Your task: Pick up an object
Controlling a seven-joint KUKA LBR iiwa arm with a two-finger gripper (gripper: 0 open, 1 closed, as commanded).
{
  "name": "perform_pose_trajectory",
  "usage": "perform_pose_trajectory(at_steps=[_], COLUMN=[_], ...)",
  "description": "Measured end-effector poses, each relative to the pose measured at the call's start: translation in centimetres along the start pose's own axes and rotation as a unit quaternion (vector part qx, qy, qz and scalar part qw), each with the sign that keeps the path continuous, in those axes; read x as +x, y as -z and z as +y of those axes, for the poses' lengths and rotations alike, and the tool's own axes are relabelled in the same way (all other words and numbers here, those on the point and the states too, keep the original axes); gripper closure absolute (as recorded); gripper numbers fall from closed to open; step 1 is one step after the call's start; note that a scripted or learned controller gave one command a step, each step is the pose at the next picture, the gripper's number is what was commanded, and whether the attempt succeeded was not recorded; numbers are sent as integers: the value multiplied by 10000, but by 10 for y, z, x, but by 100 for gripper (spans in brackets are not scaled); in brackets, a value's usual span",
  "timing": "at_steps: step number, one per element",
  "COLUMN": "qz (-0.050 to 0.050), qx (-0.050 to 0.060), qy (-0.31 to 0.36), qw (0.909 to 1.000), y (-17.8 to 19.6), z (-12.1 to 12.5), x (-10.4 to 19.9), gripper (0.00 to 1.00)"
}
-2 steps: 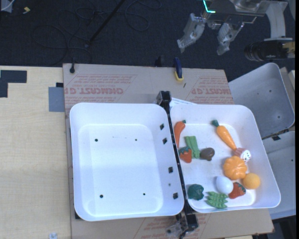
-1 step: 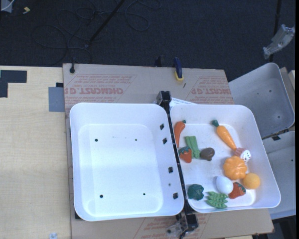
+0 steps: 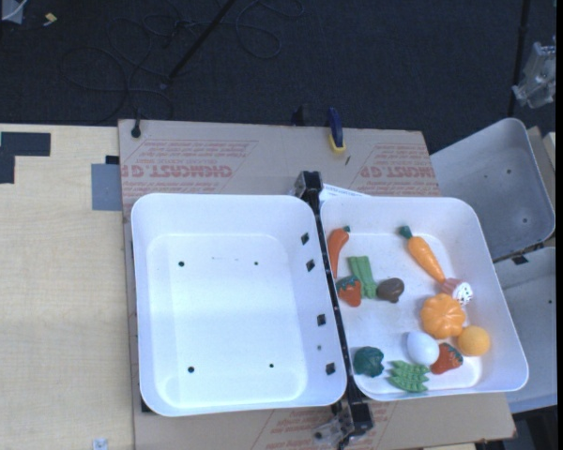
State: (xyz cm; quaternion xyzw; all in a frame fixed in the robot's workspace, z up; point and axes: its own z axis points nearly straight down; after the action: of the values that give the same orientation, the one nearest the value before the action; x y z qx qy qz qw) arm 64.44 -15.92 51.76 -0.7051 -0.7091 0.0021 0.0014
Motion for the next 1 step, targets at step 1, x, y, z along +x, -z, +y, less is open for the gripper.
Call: perform_pose_trajectory(at_steps=[1], qz=[-4], qx=[-18], qy=[-42], qw=[10000], y=[21], z=[-1], x=[-39], gripper=[100])
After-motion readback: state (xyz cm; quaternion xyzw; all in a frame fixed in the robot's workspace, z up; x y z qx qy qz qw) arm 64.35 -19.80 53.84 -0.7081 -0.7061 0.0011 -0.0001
